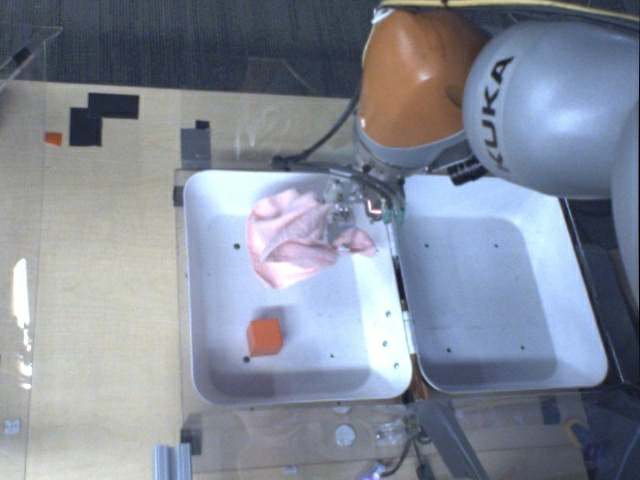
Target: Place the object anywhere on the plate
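Two bins on the bench. The left bin (200,298) holds one pink cloth (290,238) up top and one orange block (265,337) below it. The gripper (345,213) sits at the cloth's right edge; finger state can't be told.

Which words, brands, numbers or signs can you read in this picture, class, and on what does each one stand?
"KUKA": black capitals running sideways on the grey arm.
The white bins, the pink cloth and the orange block show no readable text.
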Robot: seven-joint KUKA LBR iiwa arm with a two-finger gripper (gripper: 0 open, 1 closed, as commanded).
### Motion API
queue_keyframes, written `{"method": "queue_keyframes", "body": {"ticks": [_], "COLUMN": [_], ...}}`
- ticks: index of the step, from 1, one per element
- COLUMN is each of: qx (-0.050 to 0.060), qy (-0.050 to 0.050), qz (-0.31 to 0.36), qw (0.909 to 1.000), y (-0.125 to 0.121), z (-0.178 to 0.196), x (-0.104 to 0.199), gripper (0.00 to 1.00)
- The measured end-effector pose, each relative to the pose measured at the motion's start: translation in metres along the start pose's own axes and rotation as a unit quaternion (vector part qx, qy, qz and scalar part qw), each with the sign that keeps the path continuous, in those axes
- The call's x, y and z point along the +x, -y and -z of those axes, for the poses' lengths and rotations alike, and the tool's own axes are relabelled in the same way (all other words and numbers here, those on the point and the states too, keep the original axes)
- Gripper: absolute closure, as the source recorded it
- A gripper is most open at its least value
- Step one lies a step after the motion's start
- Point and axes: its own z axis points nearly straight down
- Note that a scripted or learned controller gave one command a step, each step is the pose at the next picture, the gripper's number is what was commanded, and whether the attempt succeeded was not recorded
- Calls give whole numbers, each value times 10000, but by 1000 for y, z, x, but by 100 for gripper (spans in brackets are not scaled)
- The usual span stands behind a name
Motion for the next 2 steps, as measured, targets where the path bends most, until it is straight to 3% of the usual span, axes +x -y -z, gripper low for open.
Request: {"method": "queue_keyframes", "body": {"ticks": [1, 2], "qx": [-1, -2], "qy": [-7, -3], "qz": [4, 4], "qw": [10000, 10000], "y": [-52, -52], "z": [-2, -2], "x": [1, 1], "gripper": [100, 0]}}
